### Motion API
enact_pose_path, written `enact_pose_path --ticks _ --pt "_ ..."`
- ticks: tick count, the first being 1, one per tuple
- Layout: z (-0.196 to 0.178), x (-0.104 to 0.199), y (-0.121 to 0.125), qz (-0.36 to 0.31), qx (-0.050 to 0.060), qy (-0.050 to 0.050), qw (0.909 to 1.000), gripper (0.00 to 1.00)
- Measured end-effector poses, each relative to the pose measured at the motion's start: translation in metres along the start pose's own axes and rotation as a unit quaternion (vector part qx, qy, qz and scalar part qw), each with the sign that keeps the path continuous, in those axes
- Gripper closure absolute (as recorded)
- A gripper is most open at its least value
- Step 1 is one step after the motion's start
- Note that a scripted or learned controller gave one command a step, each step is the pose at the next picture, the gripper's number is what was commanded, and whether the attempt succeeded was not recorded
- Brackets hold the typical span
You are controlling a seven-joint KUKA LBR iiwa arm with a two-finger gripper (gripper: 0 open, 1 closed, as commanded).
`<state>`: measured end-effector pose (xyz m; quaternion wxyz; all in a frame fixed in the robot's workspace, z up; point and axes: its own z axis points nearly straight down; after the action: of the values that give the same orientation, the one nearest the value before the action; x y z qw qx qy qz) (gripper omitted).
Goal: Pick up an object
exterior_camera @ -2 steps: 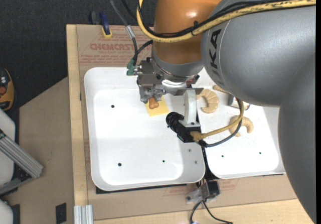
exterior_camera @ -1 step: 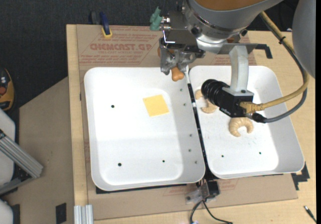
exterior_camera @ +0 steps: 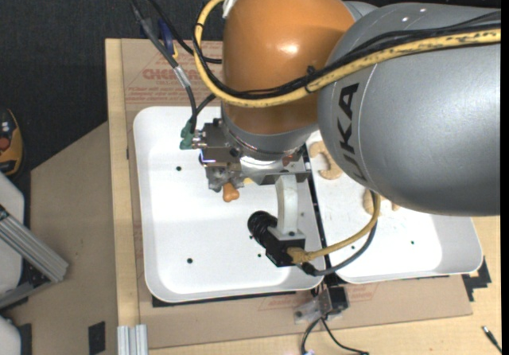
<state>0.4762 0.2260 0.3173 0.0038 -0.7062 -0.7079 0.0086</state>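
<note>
My gripper [exterior_camera: 220, 178] hangs over the middle of the left bin [exterior_camera: 171, 226], mostly hidden under the arm's orange band and grey wrist. A small orange piece [exterior_camera: 230, 193] shows just below the gripper's metal body; whether it lies on the bin floor or sits at the gripper's tip is unclear. Pale tan, ring-like things [exterior_camera: 327, 164] lie in the right bin [exterior_camera: 433, 254] close to the divider, partly covered by the arm. Another tan piece [exterior_camera: 371, 202] peeks out at the arm's lower edge.
The two white bins rest on a brown cardboard sheet [exterior_camera: 127, 91]. The big grey arm covers most of the right bin. Cables loop above the left bin's far edge. A small connector [exterior_camera: 330, 300] lies on the board in front of the bins.
</note>
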Motion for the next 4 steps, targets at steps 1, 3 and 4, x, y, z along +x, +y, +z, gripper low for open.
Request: enact_pose_path --ticks 1,3,4 --pt "-0.134 -0.003 0.002 0.000 -0.016 0.007 0.9998 1.00" --pt "-0.158 -0.003 0.001 0.000 -0.016 0.007 0.9998 1.00" --pt "-0.160 -0.001 0.000 -0.001 -0.010 0.004 0.9999 1.00"
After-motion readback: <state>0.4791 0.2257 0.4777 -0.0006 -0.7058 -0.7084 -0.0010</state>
